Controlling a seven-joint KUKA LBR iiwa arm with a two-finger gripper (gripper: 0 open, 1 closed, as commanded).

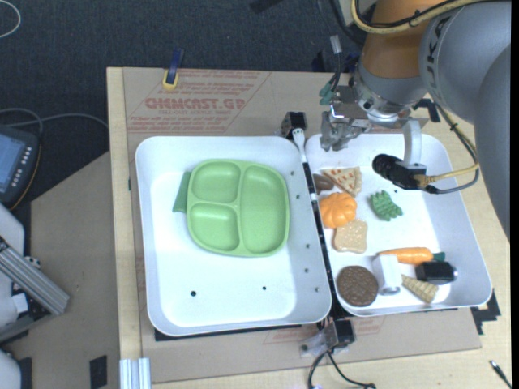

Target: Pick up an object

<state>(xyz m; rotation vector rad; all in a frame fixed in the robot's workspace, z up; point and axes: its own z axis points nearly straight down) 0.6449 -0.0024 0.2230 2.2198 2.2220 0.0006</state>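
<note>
Cardboard [203, 96] covers the desk beneath both white bins [162, 241]; dark carpet [122, 14] lies beyond. End effector [336, 136] hovers over toy food [338, 209], its state unclear

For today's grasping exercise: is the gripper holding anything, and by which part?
Nothing. The gripper hangs above the right bin's far edge, with no item between its jaws.

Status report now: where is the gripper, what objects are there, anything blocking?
Gripper above right bin's far left corner, nothing visibly held. Waffle piece and orange pumpkin nearest below. No obstruction seen.
</note>
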